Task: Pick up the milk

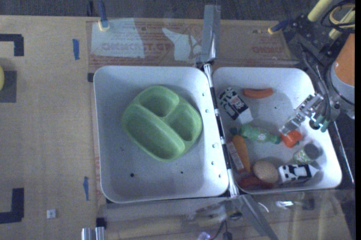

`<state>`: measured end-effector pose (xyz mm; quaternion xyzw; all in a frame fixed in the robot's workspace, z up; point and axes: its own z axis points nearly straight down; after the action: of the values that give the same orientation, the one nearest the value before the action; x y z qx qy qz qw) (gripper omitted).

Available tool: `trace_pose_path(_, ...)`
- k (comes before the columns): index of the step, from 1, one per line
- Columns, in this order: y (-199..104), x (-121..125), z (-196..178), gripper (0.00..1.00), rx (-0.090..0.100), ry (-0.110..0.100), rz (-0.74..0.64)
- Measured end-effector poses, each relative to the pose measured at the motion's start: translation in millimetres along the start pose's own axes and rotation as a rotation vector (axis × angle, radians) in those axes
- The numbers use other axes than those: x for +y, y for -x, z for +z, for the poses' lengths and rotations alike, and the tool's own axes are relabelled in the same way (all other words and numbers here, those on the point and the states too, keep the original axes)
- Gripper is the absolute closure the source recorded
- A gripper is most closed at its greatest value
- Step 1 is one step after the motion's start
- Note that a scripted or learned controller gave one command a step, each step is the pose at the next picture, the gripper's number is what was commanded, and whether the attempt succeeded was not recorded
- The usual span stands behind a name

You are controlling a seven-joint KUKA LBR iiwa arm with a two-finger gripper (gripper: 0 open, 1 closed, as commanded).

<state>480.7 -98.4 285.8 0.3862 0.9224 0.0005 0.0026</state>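
Left bin (107, 177): green tray (162, 121). Right bin (293, 76): milk (234, 104), carrot (241, 152); gripper (299, 120) jaw state unclear.

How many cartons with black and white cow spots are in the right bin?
2. One cow-spotted carton lies near the bin's upper left, beside the divider. The other cow-spotted carton lies at the lower right corner. Others may be hidden under the pile.

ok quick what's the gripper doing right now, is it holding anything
Gripper: over the right-hand shallow white bin, just above a small orange-red item; nothing visibly held, open or shut cannot be told. The black-and-white milk carton lies apart from it.
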Motion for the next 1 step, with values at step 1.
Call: trace_pose_path(1,28.6,-29.0,28.8,1.0,0.003,-0.002,0.074)
